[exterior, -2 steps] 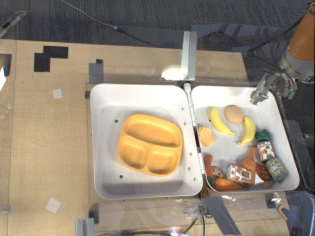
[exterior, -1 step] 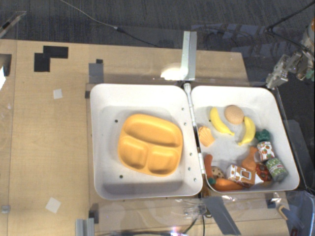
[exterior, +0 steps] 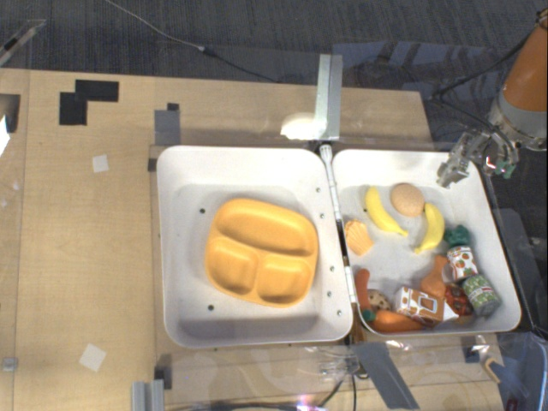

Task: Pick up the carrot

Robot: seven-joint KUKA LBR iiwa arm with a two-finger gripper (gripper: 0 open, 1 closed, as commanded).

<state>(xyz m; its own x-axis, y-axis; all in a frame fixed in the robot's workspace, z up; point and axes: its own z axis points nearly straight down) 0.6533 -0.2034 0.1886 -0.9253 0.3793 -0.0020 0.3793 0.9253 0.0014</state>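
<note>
Down in the right bin's (exterior: 505,255) near corner lies the carrot (exterior: 396,320), its long axis running roughly left-right along the front wall, touching a small carton (exterior: 418,303). 2 bananas (exterior: 384,211) sit between it and the gripper (exterior: 454,168), which hovers at the far right corner, diagonally opposite, fingers parted and holding nothing.

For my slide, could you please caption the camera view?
Gripper hovers over right bin; carrot lies at its near edge.
</note>
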